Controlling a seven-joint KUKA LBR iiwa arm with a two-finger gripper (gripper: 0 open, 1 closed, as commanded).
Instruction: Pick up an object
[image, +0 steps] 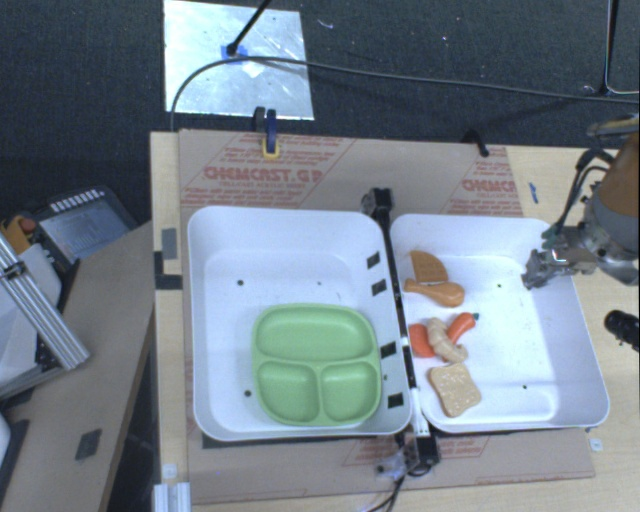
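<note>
Grey and metallic, the gripper (537, 268) hangs over the right edge of the right bin (560, 400); whether it is open or closed cannot be told, and nothing shows in its grasp. Well to its left lie the toy foods: a tan drumstick (436, 290), an orange carrot (461, 325), a pale knobbly piece (445, 344) touching a red piece (420, 342), and a slice of toast (455, 389) nearest the front wall. Smooth white plastic forms both bins. Inside the left bin (225, 260) sits a green plate (316, 362) with three compartments and rounded corners.
</note>
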